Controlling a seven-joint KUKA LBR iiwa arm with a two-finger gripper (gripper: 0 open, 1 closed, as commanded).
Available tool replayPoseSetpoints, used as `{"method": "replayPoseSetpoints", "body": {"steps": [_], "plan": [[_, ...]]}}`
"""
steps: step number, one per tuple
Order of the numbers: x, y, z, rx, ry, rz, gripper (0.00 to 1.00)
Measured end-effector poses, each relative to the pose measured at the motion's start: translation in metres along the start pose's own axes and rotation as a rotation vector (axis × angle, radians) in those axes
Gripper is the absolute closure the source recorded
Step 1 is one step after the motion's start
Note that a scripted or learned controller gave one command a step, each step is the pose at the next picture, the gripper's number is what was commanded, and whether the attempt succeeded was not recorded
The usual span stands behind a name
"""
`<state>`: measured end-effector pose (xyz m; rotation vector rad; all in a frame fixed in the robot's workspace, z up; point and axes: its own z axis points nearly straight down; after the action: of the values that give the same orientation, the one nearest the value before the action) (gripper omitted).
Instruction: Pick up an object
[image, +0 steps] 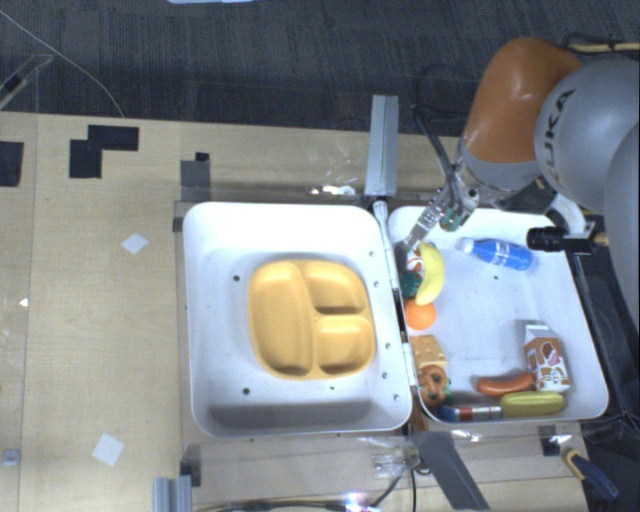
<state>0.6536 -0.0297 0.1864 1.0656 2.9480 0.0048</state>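
Left bin (200, 330): only a yellow tray (310, 318), nothing to take there. Right bin (590, 370): banana (431, 272) hard against the dividing wall, pincer (428, 225) poised just above its top end, open or closed impossible to tell from here. Best to come down square over the banana's middle, clear of the wall and of the orange (421, 315) touching below. Farther right, a blue bottle (499, 253), well apart. Pale wood worktop (90, 330) around both bins; dark floor beyond.

Tray (305, 318) in left bin (215, 400); banana (430, 275) seemingly in right.
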Motion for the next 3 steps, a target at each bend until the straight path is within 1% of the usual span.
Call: {"method": "replayPoseSetpoints", "body": {"steps": [2,3], "plan": [[-0.002,0.005,-0.026,-0.010,-0.015,-0.012,1.00],[-0.002,0.005,-0.026,-0.010,-0.014,-0.012,0.00]]}}
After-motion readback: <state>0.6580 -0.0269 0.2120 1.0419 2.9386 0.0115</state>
